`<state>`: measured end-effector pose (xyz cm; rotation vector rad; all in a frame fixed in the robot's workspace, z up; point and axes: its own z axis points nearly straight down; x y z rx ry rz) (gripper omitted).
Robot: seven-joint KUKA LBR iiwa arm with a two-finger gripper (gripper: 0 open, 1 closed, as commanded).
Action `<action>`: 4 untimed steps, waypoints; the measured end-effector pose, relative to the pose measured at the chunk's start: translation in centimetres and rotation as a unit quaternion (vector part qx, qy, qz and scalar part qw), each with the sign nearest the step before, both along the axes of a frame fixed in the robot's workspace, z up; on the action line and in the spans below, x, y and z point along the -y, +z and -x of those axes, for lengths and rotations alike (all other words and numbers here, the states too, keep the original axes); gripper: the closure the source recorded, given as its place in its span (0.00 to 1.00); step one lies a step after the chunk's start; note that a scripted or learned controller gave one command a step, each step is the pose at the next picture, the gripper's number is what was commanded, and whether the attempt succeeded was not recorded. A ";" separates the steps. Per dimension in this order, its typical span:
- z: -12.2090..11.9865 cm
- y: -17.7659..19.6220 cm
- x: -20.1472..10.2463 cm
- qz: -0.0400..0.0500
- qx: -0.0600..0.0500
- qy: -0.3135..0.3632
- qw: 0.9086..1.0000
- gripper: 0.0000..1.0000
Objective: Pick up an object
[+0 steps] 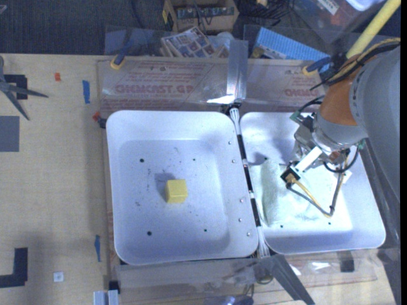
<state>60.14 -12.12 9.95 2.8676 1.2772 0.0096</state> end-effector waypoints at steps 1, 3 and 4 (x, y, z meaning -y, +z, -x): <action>2.6 -1.0 -0.2 -0.001 0.000 -0.231 0.973 1.00; 6.3 21.0 4.1 0.000 -0.004 -0.227 0.974 1.00; 2.3 26.8 4.4 -0.001 -0.003 -0.312 0.950 1.00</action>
